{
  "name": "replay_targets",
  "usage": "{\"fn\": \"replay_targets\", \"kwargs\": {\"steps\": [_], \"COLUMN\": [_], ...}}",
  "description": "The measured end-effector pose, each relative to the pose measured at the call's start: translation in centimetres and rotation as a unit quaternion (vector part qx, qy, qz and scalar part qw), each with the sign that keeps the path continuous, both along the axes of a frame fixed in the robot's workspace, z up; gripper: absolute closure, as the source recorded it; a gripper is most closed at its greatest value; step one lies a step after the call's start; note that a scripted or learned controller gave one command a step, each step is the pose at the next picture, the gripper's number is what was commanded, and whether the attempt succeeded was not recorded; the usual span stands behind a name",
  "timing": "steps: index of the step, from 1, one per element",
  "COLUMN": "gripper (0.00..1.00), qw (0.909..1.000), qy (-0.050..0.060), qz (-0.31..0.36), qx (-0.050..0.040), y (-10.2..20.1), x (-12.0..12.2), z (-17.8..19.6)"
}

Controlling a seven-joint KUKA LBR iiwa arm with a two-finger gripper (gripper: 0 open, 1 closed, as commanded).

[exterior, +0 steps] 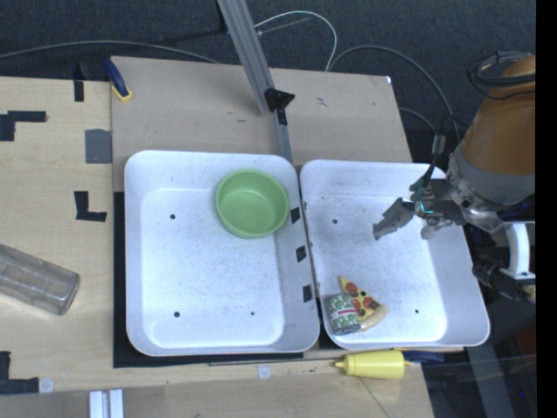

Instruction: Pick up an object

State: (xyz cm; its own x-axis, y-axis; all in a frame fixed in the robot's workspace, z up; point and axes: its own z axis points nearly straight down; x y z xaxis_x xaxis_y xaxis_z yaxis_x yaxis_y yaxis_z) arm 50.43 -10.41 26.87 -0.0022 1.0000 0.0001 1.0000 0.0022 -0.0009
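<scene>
On the bench at far left lies a clear plastic container (36, 279) on its side, well apart from the 2 bins. In my left bin (148, 259) a green bowl (251, 203) sits upright near the back wall, toward the divider. In my right bin (439, 312) a small printed packet (352, 312) rests in the front corner by the divider; its colours show, but I can read no writing or brand on it. Just outside that bin's front rim lies a yellow bottle (376, 365), no label legible.

My gripper (407, 214) hangs over the right bin's back half, well apart from the packet, with nothing visible between its parts; whether it is spread or closed I cannot tell.

I judge the pick not yet made: all objects lie free, so approach, closing and lifting remain.
</scene>
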Motion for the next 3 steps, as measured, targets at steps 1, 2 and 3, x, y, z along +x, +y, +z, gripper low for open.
{"fn": "replay_targets", "kwargs": {"steps": [1,2,3], "gripper": [0.00,0.00,0.00], "qw": [1.0000,1.0000,1.0000], "qy": [0.000,0.003,0.004], "qz": [0.000,-0.001,-0.001], "qx": [0.0001,0.0003,0.0005], "y": [0.0,0.1,-0.6], "x": [0.0,-1.1,-1.9], "z": [0.0,-5.2,-10.9]}}
